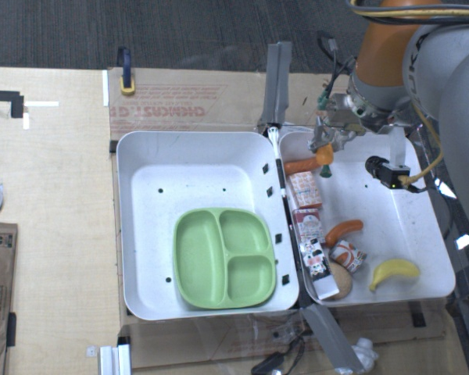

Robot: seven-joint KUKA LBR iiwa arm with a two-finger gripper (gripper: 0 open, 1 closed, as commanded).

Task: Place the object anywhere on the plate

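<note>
Gripper [325, 148] pinching the carrot [311, 163] at its tip in the right bin [422, 233]. I'd lift straight, clear the divider, release low over the plate [223, 258].

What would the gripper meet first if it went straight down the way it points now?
Probably the orange carrot-like piece just below the gripper, at the far end of the right bin. Depth is hard to judge from this slanted view, so it may already be touching it.

matt green plastic plate [223, 257], glossy white bins [141, 209]
</note>
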